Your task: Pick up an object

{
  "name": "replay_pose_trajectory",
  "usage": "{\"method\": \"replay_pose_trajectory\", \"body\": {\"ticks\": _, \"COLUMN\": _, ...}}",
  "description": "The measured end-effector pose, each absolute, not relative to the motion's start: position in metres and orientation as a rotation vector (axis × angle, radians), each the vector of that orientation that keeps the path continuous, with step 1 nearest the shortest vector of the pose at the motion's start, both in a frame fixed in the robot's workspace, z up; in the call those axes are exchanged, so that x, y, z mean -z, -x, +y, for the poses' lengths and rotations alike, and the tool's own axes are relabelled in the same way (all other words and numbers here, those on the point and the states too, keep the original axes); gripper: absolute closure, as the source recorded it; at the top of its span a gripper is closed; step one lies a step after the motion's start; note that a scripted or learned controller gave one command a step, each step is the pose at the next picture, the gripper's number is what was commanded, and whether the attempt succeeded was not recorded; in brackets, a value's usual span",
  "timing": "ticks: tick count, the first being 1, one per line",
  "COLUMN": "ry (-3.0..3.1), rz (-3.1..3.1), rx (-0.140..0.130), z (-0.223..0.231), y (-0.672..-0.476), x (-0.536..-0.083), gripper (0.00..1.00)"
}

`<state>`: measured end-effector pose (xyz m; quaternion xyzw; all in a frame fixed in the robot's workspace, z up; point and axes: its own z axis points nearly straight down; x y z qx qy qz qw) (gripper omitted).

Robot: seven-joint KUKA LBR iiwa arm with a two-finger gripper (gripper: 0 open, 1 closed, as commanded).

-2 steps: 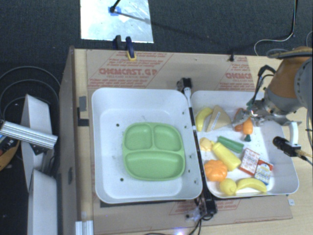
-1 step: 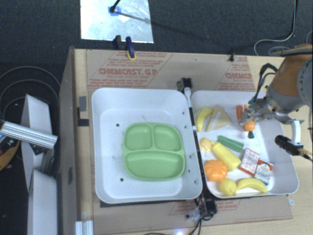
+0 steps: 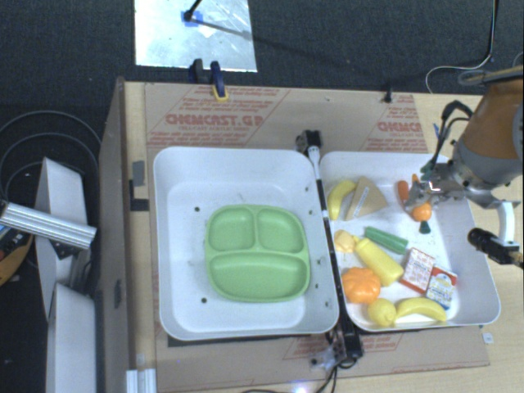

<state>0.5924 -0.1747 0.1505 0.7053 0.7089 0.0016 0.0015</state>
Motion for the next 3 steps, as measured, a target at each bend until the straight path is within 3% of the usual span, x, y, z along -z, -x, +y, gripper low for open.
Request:
{"method": "replay_pose_trajectory", "body": {"ticks": 1, "ry": -2.224, "rz": 2.218, "rx": 0.001, "z": -0.19, "y": -0.533, "x": -0.175, "gripper": 1.0}}
{"method": "replay_pose_trajectory", "body": {"ticks": 2, "ry": -2.203, "rz": 2.231, "rx": -0.011, "z": -0.12, "y": -0.592, "x": -0.22, "gripper": 1.0}}
{"method": "replay_pose_trajectory", "body": {"ticks": 3, "ry": -2.211, "rz": 2.236, "rx": -0.004, "z": -0.047, "y": -0.571, "x": -0.213, "gripper": 1.0}}
